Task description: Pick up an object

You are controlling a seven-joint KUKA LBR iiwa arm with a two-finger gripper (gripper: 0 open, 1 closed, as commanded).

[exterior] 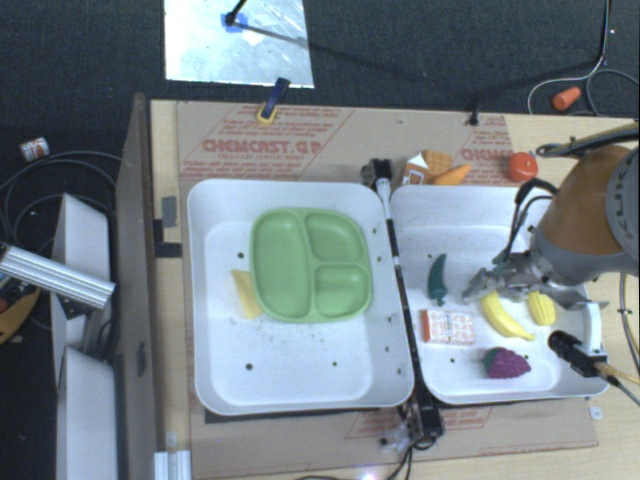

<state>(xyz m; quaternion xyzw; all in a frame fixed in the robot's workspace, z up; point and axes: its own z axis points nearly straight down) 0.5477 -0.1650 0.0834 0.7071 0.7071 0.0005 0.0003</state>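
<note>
Dark floor is surrounding the surface; the gripper (492,281) is hovering half open, holding nothing, beside the banana (506,316), probably aiming there.

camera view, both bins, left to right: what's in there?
yellow piece → green divided plate → green pepper → white and red packet → purple grapes. The banana, the corn and the hand overlap left to right, so I left them out.
</note>
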